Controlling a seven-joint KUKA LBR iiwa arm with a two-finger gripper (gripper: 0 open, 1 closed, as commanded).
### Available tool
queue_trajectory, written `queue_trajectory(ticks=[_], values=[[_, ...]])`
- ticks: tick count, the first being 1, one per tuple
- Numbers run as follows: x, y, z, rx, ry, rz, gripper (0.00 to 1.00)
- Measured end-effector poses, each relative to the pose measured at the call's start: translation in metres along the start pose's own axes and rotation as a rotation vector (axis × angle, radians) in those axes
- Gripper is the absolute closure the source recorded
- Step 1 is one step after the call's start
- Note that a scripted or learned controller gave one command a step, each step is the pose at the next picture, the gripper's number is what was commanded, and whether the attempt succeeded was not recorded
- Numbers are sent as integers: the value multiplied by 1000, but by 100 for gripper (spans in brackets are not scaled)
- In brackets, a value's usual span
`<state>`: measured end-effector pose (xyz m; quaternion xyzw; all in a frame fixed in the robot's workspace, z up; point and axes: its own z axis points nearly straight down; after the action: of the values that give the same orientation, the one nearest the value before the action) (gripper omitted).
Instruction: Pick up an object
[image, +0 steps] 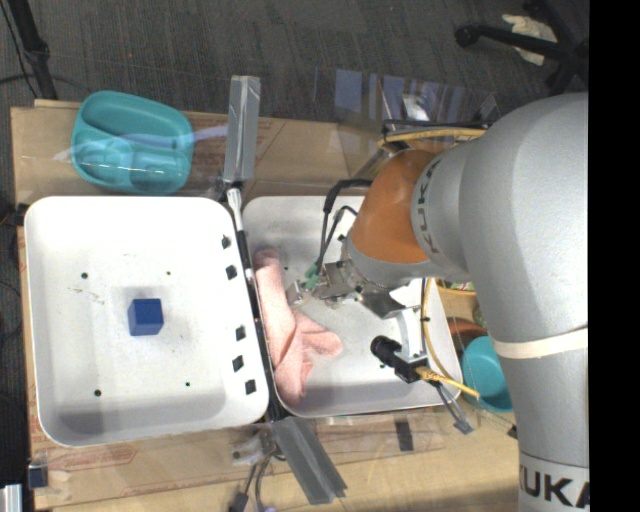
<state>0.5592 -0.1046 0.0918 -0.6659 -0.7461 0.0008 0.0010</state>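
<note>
Hovering at frame centre, end effector (318, 285) sits low in right bin (350, 400), just beside pink cloth (287, 335); can't tell its state. Cloth is soft, crumpled, along bin's left wall. Blue cube (146, 316) in left bin (60, 300).

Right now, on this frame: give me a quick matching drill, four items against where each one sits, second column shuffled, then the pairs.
Items:
1. blue cube
2. pink cloth
3. teal tub
4. gripper

Places:
A. on the bench behind the left bin
B. over the right bin, near the cloth's upper end
C. on the floor of the left bin
D. along the left wall of the right bin

Pairs: 1-C, 2-D, 3-A, 4-B
</note>
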Motion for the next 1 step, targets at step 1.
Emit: queue_trajectory(ticks=[1], values=[[11, -57, 0, -3, -2, -153, 0]])
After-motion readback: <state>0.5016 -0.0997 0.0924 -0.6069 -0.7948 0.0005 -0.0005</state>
